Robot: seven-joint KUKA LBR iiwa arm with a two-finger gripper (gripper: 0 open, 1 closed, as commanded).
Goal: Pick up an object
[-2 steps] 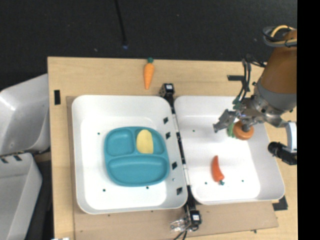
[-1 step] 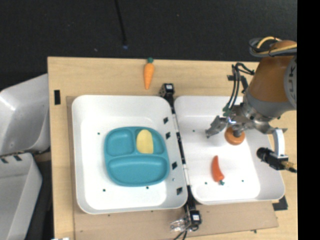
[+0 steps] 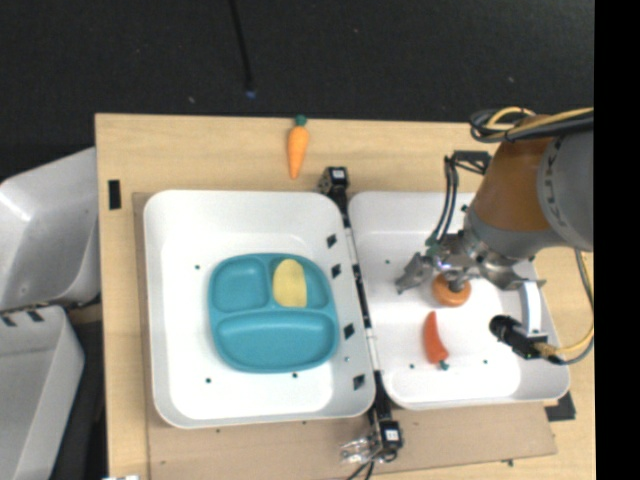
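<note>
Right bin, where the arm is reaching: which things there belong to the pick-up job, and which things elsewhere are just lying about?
In play, right bin:
- gripper
- orange object under it
- red pepper

Lying about:
- carrot on the bench, beyond the bins
- blue tray in the left bin
- yellow piece in the tray's upper right compartment

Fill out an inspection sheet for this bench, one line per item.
Surface: wooden bench bearing a left bin and a right bin.
Job's things: red pepper and an orange object in the right bin; blue divided tray with a yellow piece in the left bin.
Clutter: toy carrot on the bench behind the bins.
Grippers: claw low over the orange object; finger state unclear.
Cables: yellow and black cables on the arm.
Surroundings: dark floor; white equipment at left.
</note>
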